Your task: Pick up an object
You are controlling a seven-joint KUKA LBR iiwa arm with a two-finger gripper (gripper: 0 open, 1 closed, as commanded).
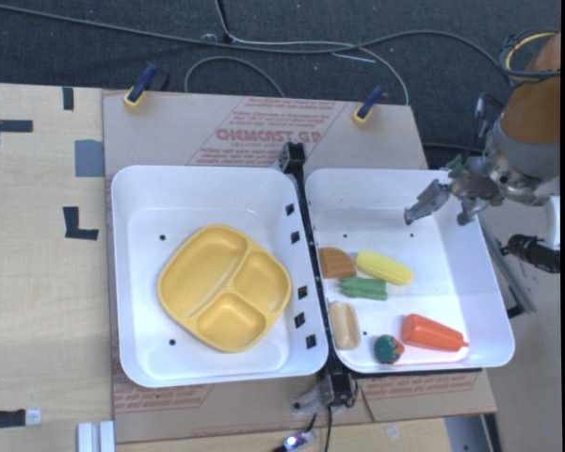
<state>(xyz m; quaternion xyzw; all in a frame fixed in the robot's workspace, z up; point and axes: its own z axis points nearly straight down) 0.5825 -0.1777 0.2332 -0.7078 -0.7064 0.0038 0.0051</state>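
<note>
Below, a brown board [264, 130] is lying on a pale wooden bench [38, 252] and carrying two shallow white bins. The left bin [132, 281] is holding a yellow divided plastic tray [224, 286]. The right bin [471, 281] is holding toy foods along its near-left part: a yellow corn cob [384, 268], a green pod [363, 288], an orange carrot [433, 333] and a tan bun [344, 326]. The gripper [443, 203] is hovering over the bin's far-right corner, fingers spread with nothing between them.
</note>
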